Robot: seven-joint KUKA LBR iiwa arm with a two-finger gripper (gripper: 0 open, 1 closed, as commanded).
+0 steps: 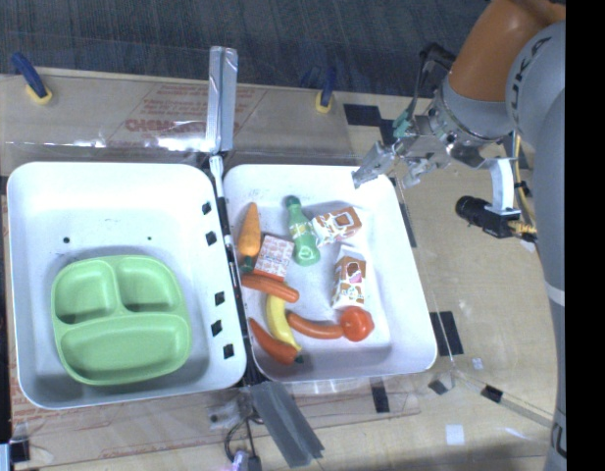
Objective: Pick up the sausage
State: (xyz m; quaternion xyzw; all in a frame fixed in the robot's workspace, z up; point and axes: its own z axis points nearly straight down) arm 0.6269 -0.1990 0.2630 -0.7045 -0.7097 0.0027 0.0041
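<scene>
The wooden worktop (pixel 459 263) is spanning the frame, carrying two shallow white bins side by side. The grey arm with the orange band (pixel 503 42) is reaching in from the upper right of the frame. The left white bin (pixel 106 189) is sitting at centre left and holding a light green, three-compartment plastic tray (pixel 121 322) in its lower half. The right white bin (pixel 400 292) is sitting at centre, holding the toy food.

The tool (pixel 388 165) is hovering over the upper right corner of the right bin, above its rim and well apart from the food; its state cannot be told at this angle.

The sausage (pixel 316 328), a reddish-orange curved piece, is lying in the lower middle of the right bin, touching a red tomato (pixel 357 324) on its right end and a yellow banana (pixel 279 324) on its left. A second reddish sausage-shaped piece (pixel 270 287) is lying just above the banana. An orange carrot (pixel 249 232) is standing along the left wall. A green bottle (pixel 301 234) is lying in the upper middle, with two small printed cartons (pixel 338 224) (pixel 351 281) to its right.
</scene>
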